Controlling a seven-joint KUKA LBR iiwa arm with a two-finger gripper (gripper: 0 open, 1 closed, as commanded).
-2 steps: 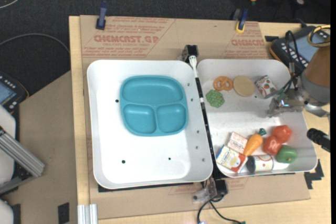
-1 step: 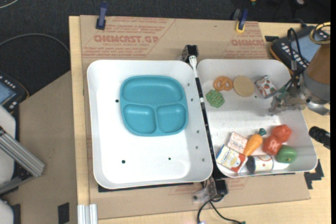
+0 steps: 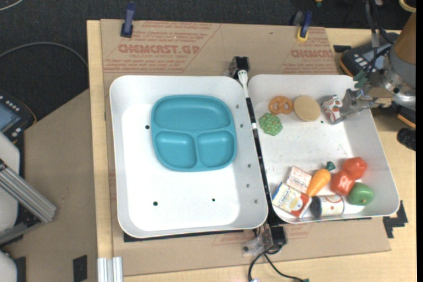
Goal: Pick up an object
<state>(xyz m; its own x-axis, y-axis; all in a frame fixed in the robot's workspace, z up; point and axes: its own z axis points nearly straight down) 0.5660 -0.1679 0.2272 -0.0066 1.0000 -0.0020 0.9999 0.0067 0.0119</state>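
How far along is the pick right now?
Done: the tool has reached the right white bin's upper right corner, at a small white-and-red packet. In hand: nothing visibly lifted; the packet looks to rest in the bin. Left: securing a grasp and raising it. The blue divided plastic tray sits in the left bin.

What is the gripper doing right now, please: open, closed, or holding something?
Gripper: at the right bin's upper right edge, beside a small red-and-white object; its state cannot be told.
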